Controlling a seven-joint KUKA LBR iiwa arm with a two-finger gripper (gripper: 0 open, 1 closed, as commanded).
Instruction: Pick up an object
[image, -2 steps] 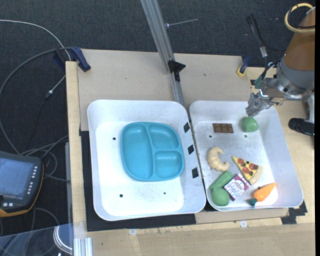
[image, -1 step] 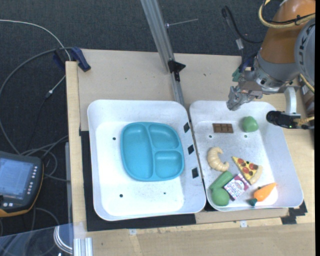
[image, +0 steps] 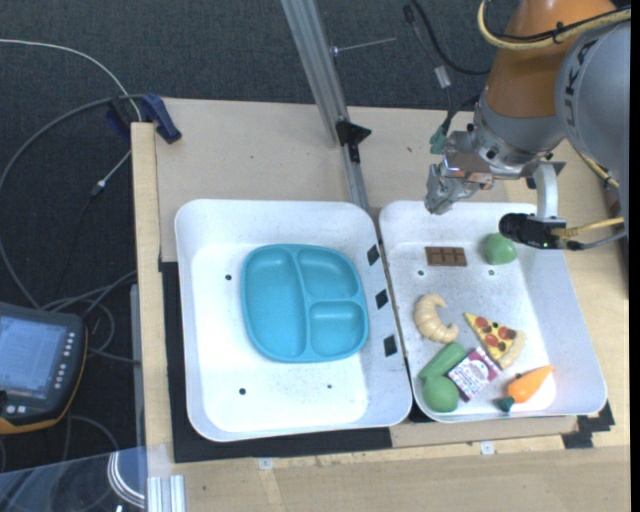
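Above the right bin's (image: 590, 340) far rim my gripper (image: 438, 203) hangs (fingers pressed together, holding nothing), so I'd spread them, then drop squarely onto the chocolate bar (image: 446, 257) just below.

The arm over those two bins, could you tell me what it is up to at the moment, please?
The arm's claw hangs over the far rim of the right bin, holding nothing that I can see. That bin holds toy food: a chocolate bar, a green ball, a croissant, a pizza slice, a carrot. The left bin holds a blue divided plate.
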